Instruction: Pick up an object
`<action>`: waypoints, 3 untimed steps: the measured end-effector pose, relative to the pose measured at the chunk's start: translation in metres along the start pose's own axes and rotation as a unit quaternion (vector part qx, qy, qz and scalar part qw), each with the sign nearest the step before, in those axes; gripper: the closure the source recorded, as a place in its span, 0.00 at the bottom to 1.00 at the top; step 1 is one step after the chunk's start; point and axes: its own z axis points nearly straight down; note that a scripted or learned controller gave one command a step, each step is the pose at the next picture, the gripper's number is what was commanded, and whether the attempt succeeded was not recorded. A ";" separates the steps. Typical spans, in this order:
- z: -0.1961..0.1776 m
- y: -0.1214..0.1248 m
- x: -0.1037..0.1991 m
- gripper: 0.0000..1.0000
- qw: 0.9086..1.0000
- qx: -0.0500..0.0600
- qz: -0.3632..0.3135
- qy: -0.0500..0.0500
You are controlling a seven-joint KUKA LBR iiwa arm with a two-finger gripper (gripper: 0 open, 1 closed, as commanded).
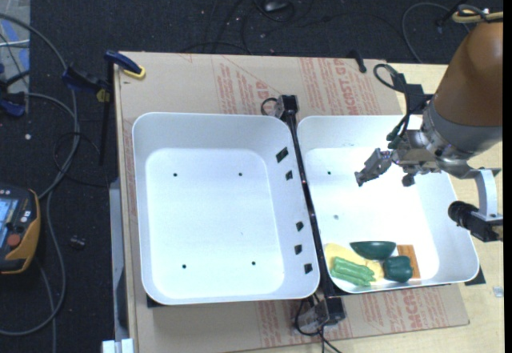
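Right bin (448, 207) lies under my gripper (373, 170); left bin (160, 143) sits beyond it. Gripper hangs above bare floor; finger state: cannot tell. Objects cluster well below-right of me at the near wall: dark green bowl (374, 248), green ridged piece (352, 270), green block (398, 268).

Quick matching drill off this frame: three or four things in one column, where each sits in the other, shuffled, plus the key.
Things:
1. gripper
2. light green ridged object
3. dark green bowl-shaped object
4. blue and yellow clamp

Places:
A. at the far left corner of the wooden board, outside the bins
B. over the right bin's far half, apart from the objects
C. at the right bin's near edge, just left of a teal block
D. in the right bin, just behind the ridged object and the teal block

Pairs: 1-B, 2-C, 3-D, 4-A
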 end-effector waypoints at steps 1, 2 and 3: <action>-0.010 0.000 0.000 1.00 1.000 0.000 0.000 0.000; -0.181 -0.032 0.044 1.00 1.000 -0.007 -0.001 0.000; -0.290 -0.029 0.113 1.00 1.000 -0.004 -0.003 0.001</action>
